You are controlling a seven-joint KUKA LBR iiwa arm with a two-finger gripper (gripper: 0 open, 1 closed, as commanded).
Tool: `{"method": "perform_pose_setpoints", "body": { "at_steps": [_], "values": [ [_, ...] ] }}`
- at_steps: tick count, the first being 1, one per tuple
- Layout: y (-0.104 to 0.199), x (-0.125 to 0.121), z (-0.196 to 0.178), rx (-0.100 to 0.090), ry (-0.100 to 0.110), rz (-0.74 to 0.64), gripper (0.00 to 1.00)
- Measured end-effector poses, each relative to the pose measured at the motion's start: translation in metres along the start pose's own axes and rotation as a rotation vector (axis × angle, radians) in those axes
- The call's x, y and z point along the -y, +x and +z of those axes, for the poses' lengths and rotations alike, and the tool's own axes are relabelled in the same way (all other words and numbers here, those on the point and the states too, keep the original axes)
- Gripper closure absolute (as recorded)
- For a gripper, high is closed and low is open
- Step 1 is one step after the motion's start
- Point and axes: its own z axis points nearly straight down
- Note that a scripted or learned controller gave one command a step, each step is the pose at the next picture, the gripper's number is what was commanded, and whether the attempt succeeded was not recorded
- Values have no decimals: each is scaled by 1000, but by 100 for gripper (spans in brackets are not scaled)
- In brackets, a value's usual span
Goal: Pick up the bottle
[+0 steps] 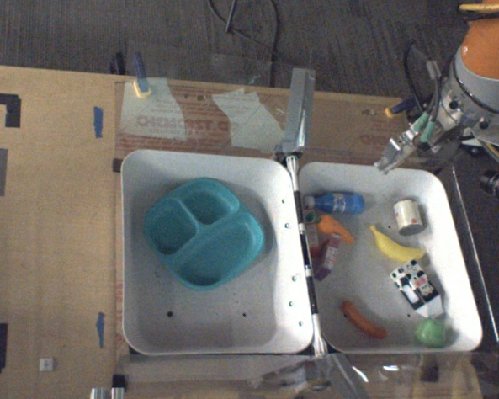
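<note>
Dark grey carpet (92,16) along the top, black cables (236,4) trailing across it. Below, pale wooden counter (46,224), marked with black tape corners (6,108) at the left edge and short blue tape strips (97,122). Flattened cardboard (196,115) taped down behind the bins, clear film over part of it. Metal rail (299,113) running up from the seam between the 2 bins.

Left white bin (133,314): teal divided plate (204,232) lying slightly left of centre, 3 compartments, tilted diagonally.

Right white bin (461,317): blue bottle (335,203) lying on its side near the upper left corner, close to the dividing wall, well apart from the arm. Just below it an orange carrot-like piece (336,228), then a small reddish and purple item (324,251) against the wall. Silver can (408,216) near the upper right, yellow banana (396,246) just beneath, black-and-white patterned box (415,283) below that. Orange sausage-shaped piece (363,320) near the front, green round object (431,332) in the front right corner.

Grey arm with orange band (491,45) reaching in at the upper right. Pincer (391,161) hanging over the bin's back rim, nothing between its tips; apart or together, cannot tell.
</note>
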Motion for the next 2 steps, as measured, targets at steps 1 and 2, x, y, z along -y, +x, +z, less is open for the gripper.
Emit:
{"method": "perform_pose_setpoints", "body": {
  "at_steps": [1,2],
  "values": [
    [-61,32,17,-1,3,271,100],
    [8,34,12,-2,7,686,100]
  ]
}}
